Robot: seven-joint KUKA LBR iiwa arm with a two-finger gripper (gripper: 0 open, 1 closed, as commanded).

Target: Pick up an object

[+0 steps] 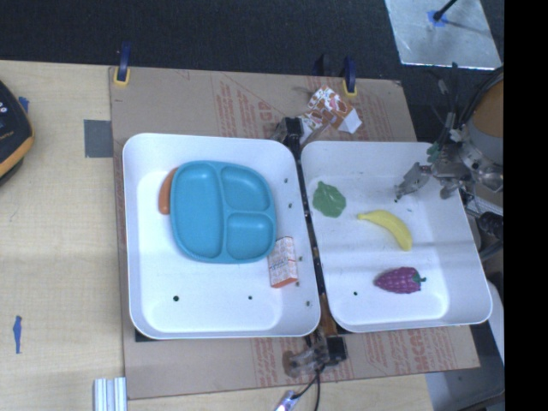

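Two glossy white bins (145, 302) are sitting side by side: one blue three-compartment plastic tray (223, 211) and a small carton (283, 262) lying left, one curved banana (387, 228), bumpy purple grapes (399, 280) and a green leaf (329, 199) lying right, the gripper (425, 185) hovering spread open near the right bin's far right corner

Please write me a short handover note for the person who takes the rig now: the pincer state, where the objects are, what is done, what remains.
Pincer: open, holding nothing, over the upper right part of the right bin.
Right bin: green leaf toy at upper left, toy banana in the middle, purple grape bunch toward the front.
Left bin: blue divided plate lying over an orange item, small carton at the plate's lower right.
Done: nothing picked up yet.
Left: choose an object, close on it, lift. The banana lies nearest the pincer.
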